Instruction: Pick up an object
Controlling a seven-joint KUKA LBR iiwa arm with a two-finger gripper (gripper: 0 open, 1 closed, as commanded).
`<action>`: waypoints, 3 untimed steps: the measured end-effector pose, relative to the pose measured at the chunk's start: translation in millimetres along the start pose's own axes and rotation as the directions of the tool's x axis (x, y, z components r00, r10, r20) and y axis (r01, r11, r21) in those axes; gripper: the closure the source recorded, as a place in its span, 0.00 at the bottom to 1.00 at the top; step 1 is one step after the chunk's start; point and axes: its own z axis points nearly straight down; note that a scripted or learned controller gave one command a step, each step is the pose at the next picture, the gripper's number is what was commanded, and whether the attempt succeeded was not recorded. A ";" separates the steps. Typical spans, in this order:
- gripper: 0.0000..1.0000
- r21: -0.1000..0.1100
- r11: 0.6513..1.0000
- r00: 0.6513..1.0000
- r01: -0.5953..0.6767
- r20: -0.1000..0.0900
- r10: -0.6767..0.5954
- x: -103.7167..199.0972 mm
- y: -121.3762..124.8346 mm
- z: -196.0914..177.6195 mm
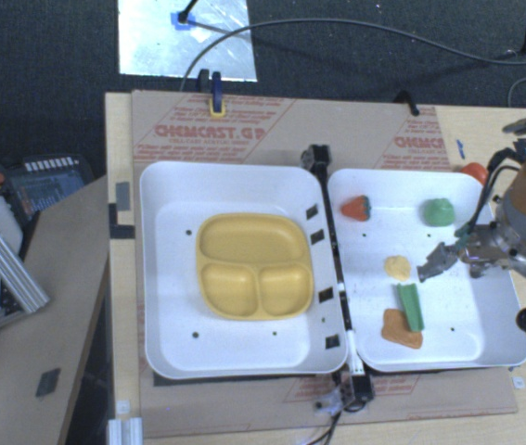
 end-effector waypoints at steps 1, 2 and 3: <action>0.00 -0.013 1.000 1.000 0.004 0.002 -0.004 0.5 2.7 -6.2; 0.00 -0.009 1.000 1.000 0.002 0.001 -0.002 -3.4 8.5 37.8; 0.00 -0.011 1.000 1.000 0.001 0.001 -0.001 -9.1 11.6 97.3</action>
